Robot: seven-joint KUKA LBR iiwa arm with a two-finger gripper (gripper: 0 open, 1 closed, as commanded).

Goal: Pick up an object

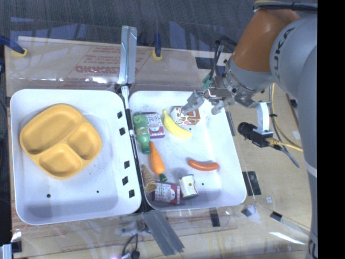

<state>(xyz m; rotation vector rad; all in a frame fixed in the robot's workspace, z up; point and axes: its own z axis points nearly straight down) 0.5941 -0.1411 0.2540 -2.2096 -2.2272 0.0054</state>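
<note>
My gripper (205, 104) hangs over the far edge of the right bin (229, 144), open, with nothing between its fingers. Its left finger (191, 103) is just above a small red-and-white carton (186, 118). A yellow banana (177, 128) lies beside that carton. Further left are a purple-and-white carton (154, 122) and a green bottle (142, 131). An orange carrot (156, 158) lies in the middle and a red sausage (203, 165) to the right. Near the front are a cone (148, 180), a dark red pouch (167, 193) and a small box (188, 186).
The left bin (32, 198) holds a yellow divided plate (60, 139). A metal bar (127, 55) stands behind the gap between the bins. A black cable fitting (253, 134) hangs off the arm beside the right bin's right wall.
</note>
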